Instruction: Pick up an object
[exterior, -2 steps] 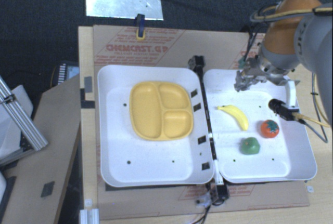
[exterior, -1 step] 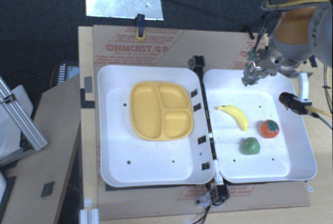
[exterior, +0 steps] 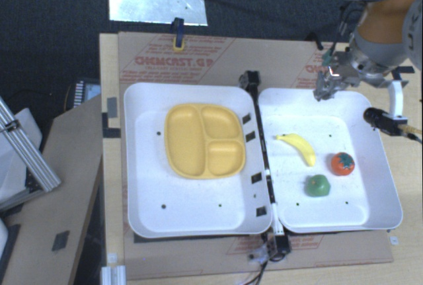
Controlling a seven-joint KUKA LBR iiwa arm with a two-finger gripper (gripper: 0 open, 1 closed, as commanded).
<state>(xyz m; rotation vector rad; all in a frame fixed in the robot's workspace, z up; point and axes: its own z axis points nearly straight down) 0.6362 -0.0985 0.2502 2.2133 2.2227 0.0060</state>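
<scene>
While the arm reaches in over the far rim of the right bin [exterior: 380,164], its gripper [exterior: 325,90] hangs at that bin's back edge with nothing between its fingers; how widely they stand cannot be told from this angle. Three objects lie on the right bin's floor, all apart from the gripper and nearer the camera than it. One yellow banana [exterior: 298,147] sits closest, toward the bin's middle and a little to the side of the divider between the bins. One red-orange tomato-like fruit [exterior: 342,163] rests beyond the banana, nearer the bin's outer wall. One green round fruit [exterior: 318,186] lies near the tomato, toward the bin's front edge, touching neither neighbour. Across the divider from the right bin, the left bin [exterior: 142,207] holds one yellow three-compartment plate [exterior: 203,141] lying flat. Both bins rest on a cardboard-covered bench [exterior: 198,55], two bins in all.
</scene>
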